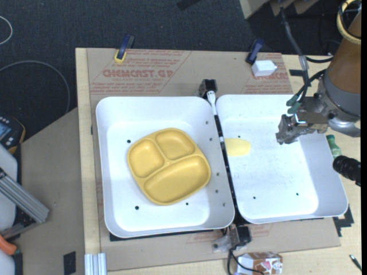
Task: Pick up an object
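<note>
Nearest the camera, at the bottom of the view, the front rims of two shallow white bins sit side by side on a brown cardboard-covered bench (172, 70). Filling much of the left bin (109, 171) is a yellow divided plate (168, 165) with three compartments, lying flat and turned a little askew. Lying in the right bin (275, 208) is a small pale yellow piece (237, 148), flat and roughly oval, its long axis running left to right. It rests close to that bin's left wall, just beside the seam where the two bins meet.

Reaching in from the right is the grey arm with its orange band. Its gripper (285, 134) hangs over the right bin, toward the bin's upper right part. Whether the jaws are spread or pressed together cannot be told from this angle; nothing can be seen held in them.

What matters for the coming move is direction. The small yellow piece lies to the left of the gripper and slightly nearer the camera, apart from it, with bare bin floor between the two. The plate lies much farther left, across the seam in the other bin. Judging from this layout, the small piece is the nearer target, and the gripper would need to travel left and descend to reach it. Its closeness to the bin wall could crowd one finger.
</note>
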`<action>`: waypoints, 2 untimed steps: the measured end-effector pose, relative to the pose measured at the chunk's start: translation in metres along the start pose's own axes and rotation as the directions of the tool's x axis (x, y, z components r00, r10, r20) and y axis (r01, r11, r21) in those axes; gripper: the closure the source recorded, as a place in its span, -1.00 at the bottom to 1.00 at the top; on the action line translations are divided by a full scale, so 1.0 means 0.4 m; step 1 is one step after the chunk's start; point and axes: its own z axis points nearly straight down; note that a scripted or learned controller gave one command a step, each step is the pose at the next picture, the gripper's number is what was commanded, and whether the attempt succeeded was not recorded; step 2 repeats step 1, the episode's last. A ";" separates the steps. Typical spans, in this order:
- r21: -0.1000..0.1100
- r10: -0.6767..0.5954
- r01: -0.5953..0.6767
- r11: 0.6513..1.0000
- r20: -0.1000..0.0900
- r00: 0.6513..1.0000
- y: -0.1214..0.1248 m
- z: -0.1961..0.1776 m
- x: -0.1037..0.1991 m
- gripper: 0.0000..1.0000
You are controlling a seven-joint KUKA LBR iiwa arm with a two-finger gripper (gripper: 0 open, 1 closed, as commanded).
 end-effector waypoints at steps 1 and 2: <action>-0.011 -0.002 0.002 1.000 0.001 1.000 0.006 -0.159 0.225 1.00; -0.011 -0.002 0.002 1.000 0.001 1.000 0.006 -0.159 0.225 1.00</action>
